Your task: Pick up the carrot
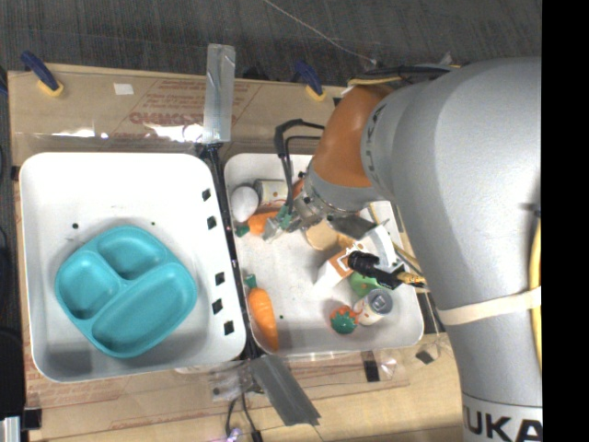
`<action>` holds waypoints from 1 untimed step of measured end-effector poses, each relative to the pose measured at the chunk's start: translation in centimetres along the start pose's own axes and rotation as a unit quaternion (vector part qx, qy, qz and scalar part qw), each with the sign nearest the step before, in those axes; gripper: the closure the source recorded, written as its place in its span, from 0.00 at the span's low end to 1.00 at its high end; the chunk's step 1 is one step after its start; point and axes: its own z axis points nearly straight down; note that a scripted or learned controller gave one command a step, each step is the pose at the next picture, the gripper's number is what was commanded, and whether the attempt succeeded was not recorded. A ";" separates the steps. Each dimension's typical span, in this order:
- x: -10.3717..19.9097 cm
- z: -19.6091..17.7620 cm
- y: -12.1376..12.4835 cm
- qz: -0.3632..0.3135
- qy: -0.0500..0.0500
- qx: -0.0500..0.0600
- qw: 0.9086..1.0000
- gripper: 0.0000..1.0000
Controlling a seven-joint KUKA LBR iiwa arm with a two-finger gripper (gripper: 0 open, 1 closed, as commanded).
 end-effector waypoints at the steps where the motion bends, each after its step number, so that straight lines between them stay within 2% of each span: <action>1: 9.3 -9.1 -2.3 0.129 0.000 -0.002 0.992 1.00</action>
